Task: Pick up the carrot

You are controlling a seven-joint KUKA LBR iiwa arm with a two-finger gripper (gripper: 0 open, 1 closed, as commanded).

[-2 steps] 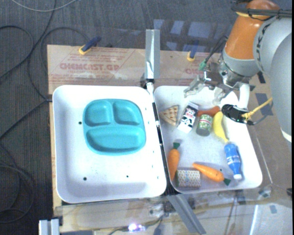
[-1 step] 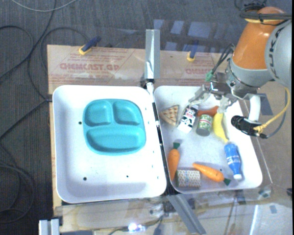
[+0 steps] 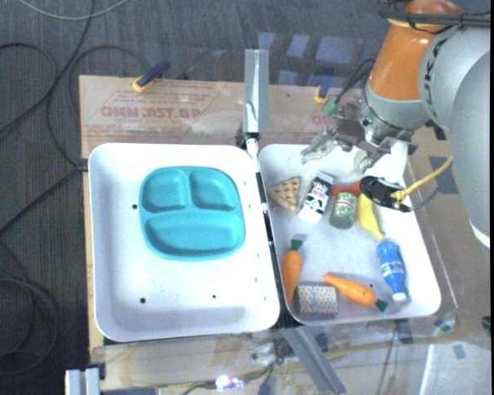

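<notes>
Camera view had two carrots in the right bin [image 3: 428,299]. One carrot [image 3: 291,275] stood roughly lengthwise by the bin's left wall: orange, tapered, green stub at the top end. Second carrot [image 3: 352,290] lay near the front wall, tip left, green end right, just beside a blue bottle [image 3: 392,271]. A patterned cylinder [image 3: 316,299] sat between them. End effector [image 3: 343,141] hovered over the bin's rear edge, well apart from both carrots; finger state: can't tell. Left bin [image 3: 115,303] held a teal divided tray [image 3: 193,212].
</notes>
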